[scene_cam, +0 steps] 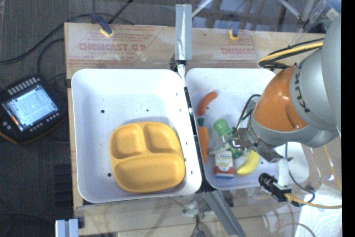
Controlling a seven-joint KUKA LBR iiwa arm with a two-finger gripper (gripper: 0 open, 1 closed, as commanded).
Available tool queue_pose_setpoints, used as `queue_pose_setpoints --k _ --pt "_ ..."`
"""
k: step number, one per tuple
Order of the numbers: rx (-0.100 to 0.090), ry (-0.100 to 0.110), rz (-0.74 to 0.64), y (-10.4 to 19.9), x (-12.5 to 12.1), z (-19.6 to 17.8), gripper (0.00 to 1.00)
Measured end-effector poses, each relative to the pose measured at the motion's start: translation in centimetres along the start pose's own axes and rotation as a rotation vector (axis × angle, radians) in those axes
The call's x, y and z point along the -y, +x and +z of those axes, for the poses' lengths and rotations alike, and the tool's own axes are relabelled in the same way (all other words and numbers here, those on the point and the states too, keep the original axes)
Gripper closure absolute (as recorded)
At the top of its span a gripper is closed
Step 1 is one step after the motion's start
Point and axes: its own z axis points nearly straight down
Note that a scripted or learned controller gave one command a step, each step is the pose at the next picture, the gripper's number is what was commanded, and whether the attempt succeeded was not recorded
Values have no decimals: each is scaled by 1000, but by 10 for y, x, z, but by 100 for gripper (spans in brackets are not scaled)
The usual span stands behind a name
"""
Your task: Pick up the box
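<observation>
over the right bin [260, 77] the grey arm [299, 108] reaches down, its jaws [237, 140] low among the items; whether they are open or closed cannot be told. the box [224, 164] lies at the bin's front, touching a banana [249, 163], beside a green bottle [222, 127]. a yellow tray [147, 157] sits in the left bin [94, 97].
</observation>
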Motion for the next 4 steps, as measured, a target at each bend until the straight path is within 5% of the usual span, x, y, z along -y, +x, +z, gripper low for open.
queue_pose_setpoints --k 1,2,3,4 --pt "-2 1 -1 1 -1 -8 100" --pt "-2 1 -1 1 -1 -8 0" --pt "-3 10 -127 -25 -63 -37 0" --pt "1 -4 -119 -44 -140 3 0"
